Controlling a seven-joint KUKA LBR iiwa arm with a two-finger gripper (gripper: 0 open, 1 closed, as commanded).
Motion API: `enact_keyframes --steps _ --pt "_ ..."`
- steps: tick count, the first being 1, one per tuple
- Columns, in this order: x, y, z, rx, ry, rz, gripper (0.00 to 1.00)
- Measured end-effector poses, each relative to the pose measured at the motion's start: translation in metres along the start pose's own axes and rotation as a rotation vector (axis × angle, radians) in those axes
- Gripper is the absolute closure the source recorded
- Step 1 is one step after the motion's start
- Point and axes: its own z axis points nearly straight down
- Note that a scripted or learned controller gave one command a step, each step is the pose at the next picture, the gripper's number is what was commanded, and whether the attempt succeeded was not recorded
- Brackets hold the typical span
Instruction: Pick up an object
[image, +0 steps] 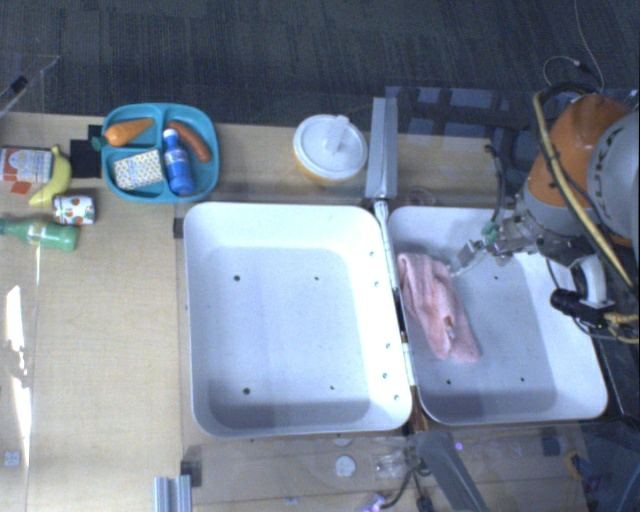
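A crumpled pink cloth (438, 307) lies against the left wall of the right white bin (530, 400). It stretches from the bin's upper left toward its middle. My gripper (466, 258) reaches in from the right and hovers just above and to the right of the cloth's upper end, close to it. Nothing is visibly held. The grey arm with its orange band (575, 150) rises at the right edge.
The left white bin (290, 310) sits beside the right one, with a metal rail (380, 150) above their shared edge. A blue sectioned tray (160, 152) of toy food, a white lidded cup (330, 148) and small items (50, 200) stand on the bench behind and to the left.
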Motion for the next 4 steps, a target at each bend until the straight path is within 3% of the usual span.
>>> enact_keyframes --steps 1,2,3,4 --pt "0.046 -0.049 0.034 -0.012 -0.006 -0.153 0.00" --pt "0.044 0.013 0.035 -0.011 -0.007 -0.204 0.00" --pt "0.054 -0.025 0.034 -0.012 -0.007 -0.228 0.00" --pt "0.056 -0.022 0.023 -0.015 -0.005 -0.230 1.00"
